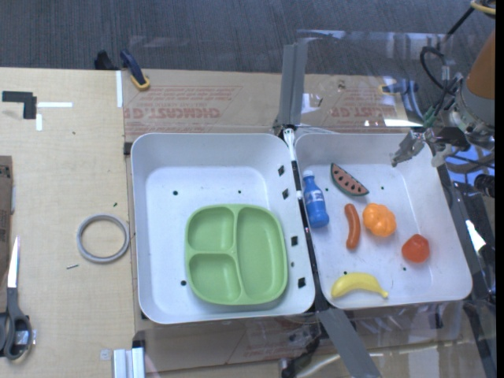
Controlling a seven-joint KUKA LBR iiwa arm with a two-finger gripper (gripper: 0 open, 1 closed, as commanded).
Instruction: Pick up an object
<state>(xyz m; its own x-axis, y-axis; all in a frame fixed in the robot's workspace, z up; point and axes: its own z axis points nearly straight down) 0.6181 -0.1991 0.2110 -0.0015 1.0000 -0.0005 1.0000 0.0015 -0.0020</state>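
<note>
The right bin (391, 283) holds a blue bottle (316, 201) against its left wall, a watermelon slice (349, 179), a red sausage (353, 226), an orange fruit (379, 220), a red tomato (416, 248) and a banana (359, 287). My gripper (420, 151) hangs over the bin's far right corner, above and to the right of the watermelon slice. Its fingers stand apart and it is open, with nothing between them. It touches none of the objects.
A green divided plate (236, 253) lies in the left bin (157, 172). On the bench to the left are a tape ring (103, 237) and scissors (14, 321). A blue and yellow clamp (135, 71) sits at the back. Cables (437, 77) hang by the arm.
</note>
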